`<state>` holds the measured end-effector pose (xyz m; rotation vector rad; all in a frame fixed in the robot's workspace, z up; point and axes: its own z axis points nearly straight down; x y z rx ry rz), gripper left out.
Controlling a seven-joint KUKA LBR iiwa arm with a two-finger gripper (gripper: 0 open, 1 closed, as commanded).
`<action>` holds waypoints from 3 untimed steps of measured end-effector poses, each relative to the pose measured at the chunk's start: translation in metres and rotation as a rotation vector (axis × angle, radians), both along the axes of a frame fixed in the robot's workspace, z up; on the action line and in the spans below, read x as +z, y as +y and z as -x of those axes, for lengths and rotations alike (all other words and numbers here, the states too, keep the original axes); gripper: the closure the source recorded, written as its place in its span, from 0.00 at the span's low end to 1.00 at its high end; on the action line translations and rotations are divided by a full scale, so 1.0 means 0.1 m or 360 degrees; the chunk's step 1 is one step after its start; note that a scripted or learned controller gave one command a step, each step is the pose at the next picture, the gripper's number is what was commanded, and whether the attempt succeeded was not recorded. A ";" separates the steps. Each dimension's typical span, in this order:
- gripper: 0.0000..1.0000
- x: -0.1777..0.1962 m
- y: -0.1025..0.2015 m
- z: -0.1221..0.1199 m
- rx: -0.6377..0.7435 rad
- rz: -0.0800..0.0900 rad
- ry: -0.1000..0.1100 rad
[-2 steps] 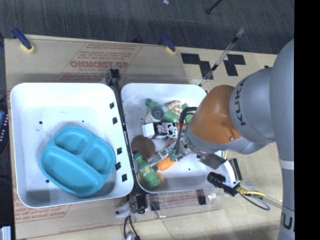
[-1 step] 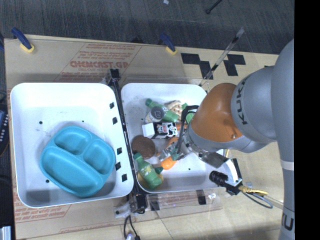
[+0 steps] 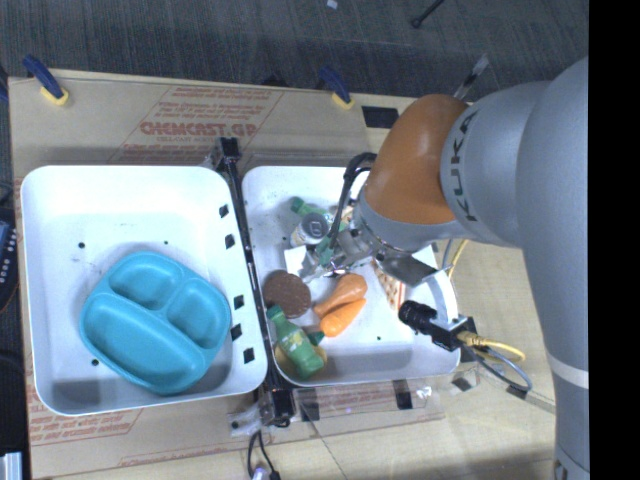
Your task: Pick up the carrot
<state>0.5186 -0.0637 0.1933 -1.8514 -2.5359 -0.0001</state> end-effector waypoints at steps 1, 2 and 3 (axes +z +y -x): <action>1.00 -0.30 -0.87 0.43 0.0318 0.0001 0.0007; 1.00 -1.03 -0.34 0.42 0.0562 -0.0003 0.0003; 1.00 0.74 -1.26 0.41 0.1161 0.0012 -0.0005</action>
